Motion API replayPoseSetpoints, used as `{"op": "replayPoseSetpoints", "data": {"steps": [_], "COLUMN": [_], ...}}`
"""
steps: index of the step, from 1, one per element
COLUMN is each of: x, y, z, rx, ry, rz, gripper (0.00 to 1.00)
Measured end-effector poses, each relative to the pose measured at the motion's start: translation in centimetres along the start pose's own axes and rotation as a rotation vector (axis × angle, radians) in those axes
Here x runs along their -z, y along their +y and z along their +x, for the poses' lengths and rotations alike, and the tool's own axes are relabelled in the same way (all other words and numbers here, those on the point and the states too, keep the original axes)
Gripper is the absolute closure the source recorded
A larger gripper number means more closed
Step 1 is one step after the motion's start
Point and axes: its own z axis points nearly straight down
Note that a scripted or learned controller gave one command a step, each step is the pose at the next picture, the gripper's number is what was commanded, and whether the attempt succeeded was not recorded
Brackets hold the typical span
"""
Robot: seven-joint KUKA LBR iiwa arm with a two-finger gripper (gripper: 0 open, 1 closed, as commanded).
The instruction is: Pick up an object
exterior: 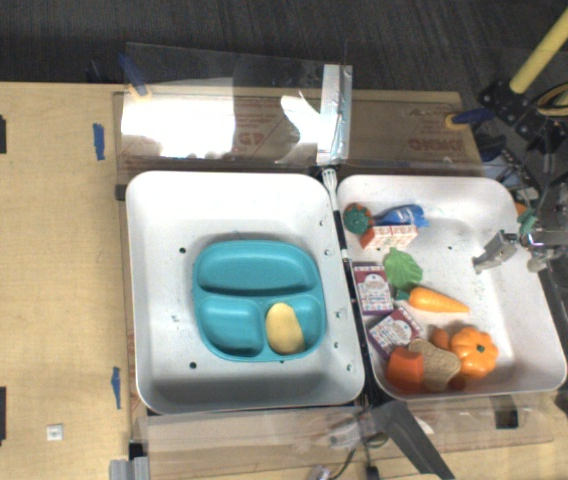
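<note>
No label is readable on the small cartons (375, 290). My gripper (512, 245) hangs over the right bin (524, 368); its state is unclear. A yellow potato (284, 327) sits in the teal tray (254, 268).

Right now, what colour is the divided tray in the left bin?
Teal; the divided tray shows clearly in the camera view, with a yellow potato-like piece in one compartment.

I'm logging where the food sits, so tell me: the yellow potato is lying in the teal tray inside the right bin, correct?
Not quite. The camera view shows the yellow potato lying in the teal tray, but that tray sits inside the left bin, not the right one. The right bin holds the carrot and other toy food.
</note>
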Motion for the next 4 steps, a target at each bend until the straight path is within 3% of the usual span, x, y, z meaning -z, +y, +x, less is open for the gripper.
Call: {"op": "replayPoseSetpoints", "data": {"steps": [1, 2, 3, 4], "x": [-4.1, -10.2, -10.2, -10.2], "y": [7.6, -1.7, -5.6, -5.7], "z": [3.3, 5.0, 7.5, 7.1], "rx": [-0.115, -0.223, -0.186, -0.183], "ry": [-0.001, -0.001, -0.002, 0.001], "rz": [0.000, -0.006, -0.011, -0.012], "gripper": [0.00, 0.00, 0.00, 0.00]}}
